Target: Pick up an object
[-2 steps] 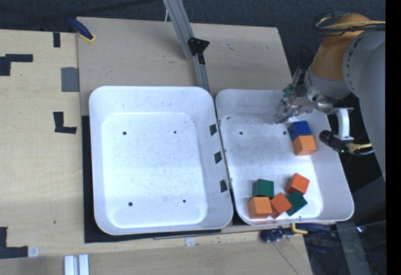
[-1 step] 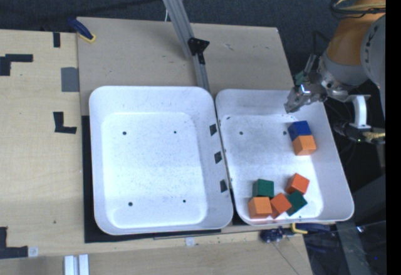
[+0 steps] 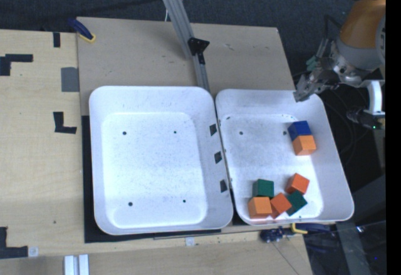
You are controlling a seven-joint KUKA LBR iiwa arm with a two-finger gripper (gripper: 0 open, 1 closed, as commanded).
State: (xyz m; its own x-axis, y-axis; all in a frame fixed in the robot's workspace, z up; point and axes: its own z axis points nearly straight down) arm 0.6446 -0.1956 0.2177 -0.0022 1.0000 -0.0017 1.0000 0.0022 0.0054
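Tool, grip unreadable, hangs over right bin's far corner, blue block nearby.

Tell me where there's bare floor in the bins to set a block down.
Left bin: whole floor bare. Right bin: free along the divider side and centre. Crowded at the near edge, where the orange and green blocks cluster, and by the blue block stacked against an orange one.

The arm reaches in from the right, its pincer angled down-left.
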